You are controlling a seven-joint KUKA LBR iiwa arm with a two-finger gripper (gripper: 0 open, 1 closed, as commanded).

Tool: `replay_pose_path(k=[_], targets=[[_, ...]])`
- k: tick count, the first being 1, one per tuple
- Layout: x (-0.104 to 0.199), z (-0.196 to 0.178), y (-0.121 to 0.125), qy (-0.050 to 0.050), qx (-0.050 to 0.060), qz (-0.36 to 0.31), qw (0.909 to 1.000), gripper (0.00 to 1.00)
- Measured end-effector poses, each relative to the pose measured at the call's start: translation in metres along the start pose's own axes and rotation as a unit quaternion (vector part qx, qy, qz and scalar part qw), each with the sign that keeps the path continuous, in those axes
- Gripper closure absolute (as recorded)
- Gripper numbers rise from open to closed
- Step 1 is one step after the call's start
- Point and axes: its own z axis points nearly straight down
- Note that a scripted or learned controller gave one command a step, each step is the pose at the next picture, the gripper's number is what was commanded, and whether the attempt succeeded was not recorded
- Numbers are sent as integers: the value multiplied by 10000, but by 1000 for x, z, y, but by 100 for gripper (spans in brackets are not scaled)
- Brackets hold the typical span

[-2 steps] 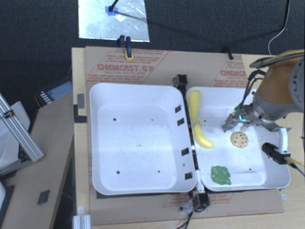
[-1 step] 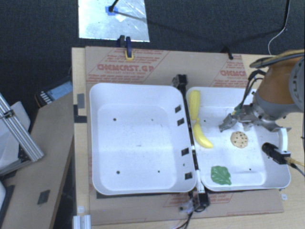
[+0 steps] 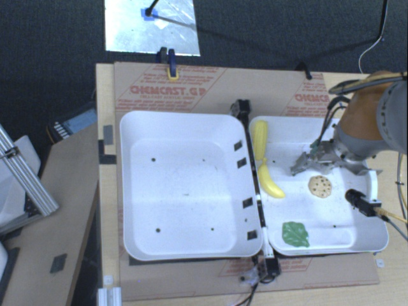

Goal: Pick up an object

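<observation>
Camera view looking down on two white bins sitting side by side on the table [image 3: 210, 81]. Reaching in from the right over the right bin [image 3: 370, 238], with the gripper [image 3: 305, 164] hanging low above the bin floor, just up and left of the cookie [image 3: 320, 186]. Fingers' state: cannot tell, too blurred. Holding nothing visibly. Banana [image 3: 264, 161] lying along the right bin's left wall, green leafy object [image 3: 296, 234] resting near the front edge. Left bin [image 3: 131, 171] sitting beside it.
</observation>
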Motion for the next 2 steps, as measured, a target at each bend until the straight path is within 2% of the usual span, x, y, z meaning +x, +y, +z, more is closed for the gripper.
replay_pose_path(k=[1,2], targets=[[-41,-5,76,4,-17,-20,10000,0],[-40,-4,74,-1,-22,-23,10000,0]])
